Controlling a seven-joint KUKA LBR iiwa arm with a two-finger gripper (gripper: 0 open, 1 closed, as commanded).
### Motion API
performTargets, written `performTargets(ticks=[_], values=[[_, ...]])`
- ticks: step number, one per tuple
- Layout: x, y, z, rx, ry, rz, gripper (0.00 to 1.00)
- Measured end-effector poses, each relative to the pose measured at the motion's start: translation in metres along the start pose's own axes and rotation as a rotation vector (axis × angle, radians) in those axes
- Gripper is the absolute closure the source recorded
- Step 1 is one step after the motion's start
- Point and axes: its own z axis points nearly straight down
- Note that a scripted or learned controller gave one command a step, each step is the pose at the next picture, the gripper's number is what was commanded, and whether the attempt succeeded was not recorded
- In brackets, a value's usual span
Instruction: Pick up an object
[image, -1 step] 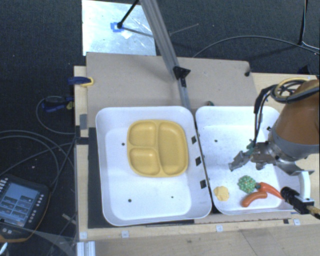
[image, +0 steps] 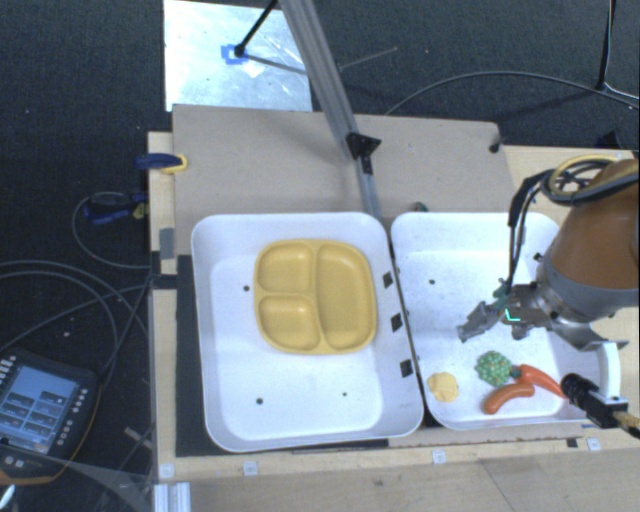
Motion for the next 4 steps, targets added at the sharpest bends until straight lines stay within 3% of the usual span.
performTargets(ticks=[2,3,4], values=[[0.008,-0.001,0.085,0.006,0.001,0.000,0.00],[0.008,0.000,0.107,0.004,0.000,-0.001,0.00],[0.008,0.001,0.096,0.000,0.000,-0.001,1.00]])
